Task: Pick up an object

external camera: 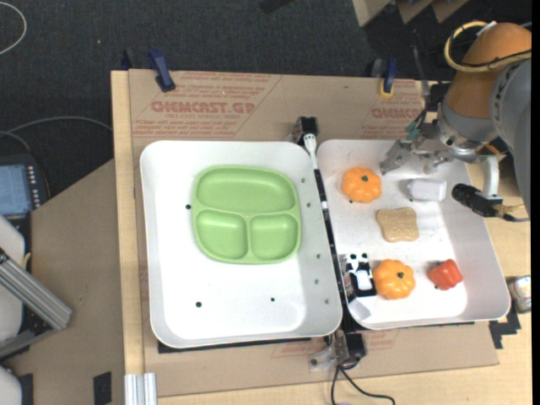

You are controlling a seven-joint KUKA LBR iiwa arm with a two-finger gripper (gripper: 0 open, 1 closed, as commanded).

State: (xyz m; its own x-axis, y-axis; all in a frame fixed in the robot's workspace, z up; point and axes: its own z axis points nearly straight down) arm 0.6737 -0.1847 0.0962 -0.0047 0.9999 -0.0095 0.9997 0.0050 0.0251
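The tool hovers at the right bin's far edge, its finger state impossible to tell, while the nearest target, a pale white block, lies just below it, toward the camera.

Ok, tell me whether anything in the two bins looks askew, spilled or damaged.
Nothing stands out. The green three-compartment plate lies flat in the left white bin. In the right white bin, two orange pumpkins, a tan bread slice and a red pepper lie apart.
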